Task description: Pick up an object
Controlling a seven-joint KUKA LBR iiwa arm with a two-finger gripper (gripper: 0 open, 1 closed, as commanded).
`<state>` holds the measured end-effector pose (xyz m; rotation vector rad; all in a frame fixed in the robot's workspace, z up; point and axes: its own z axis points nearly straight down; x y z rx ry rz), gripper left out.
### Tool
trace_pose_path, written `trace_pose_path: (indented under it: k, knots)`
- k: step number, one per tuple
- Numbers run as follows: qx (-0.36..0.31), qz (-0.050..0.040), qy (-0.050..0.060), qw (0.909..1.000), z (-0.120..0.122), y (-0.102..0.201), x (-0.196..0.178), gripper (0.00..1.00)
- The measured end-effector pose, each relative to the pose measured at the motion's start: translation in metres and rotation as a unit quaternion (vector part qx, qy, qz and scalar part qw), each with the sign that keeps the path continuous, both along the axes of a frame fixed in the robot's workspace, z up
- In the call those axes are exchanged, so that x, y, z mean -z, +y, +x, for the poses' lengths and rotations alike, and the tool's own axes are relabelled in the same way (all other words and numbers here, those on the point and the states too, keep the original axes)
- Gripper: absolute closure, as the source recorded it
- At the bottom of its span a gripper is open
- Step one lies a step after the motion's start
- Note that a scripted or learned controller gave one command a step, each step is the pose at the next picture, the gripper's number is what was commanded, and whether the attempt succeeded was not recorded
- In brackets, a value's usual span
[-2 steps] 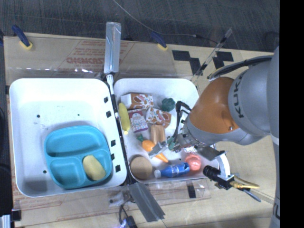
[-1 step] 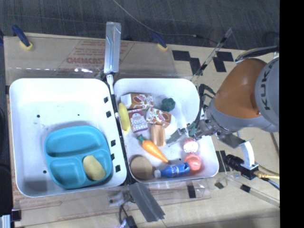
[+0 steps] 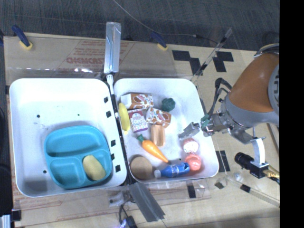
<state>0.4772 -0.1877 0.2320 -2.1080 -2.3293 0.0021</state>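
Observation:
My gripper (image 3: 189,130) hangs over the right side of the right bin (image 3: 202,103), reaching in from the right. It sits just above a small round white and red object (image 3: 191,146), with a pink-red object (image 3: 194,163) below that. I see nothing held by it. Left of the gripper lie a tan bun-like piece (image 3: 158,135), an orange carrot (image 3: 153,148), brown and white cartons (image 3: 159,116) and a dark green item (image 3: 167,103).
The right bin also holds a yellow banana (image 3: 124,117), a blue bottle (image 3: 173,170) and a brown round thing (image 3: 140,167). In the left bin (image 3: 28,99) rests a blue divided tray (image 3: 71,144) with a yellow lump (image 3: 94,167).

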Motion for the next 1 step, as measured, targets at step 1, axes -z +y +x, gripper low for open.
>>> trace_pose_path:
  k: [1]
  knots:
    - [-0.050, 0.0026, 0.005, 0.9987, -0.0026, 0.0476, 0.1099, 0.00]
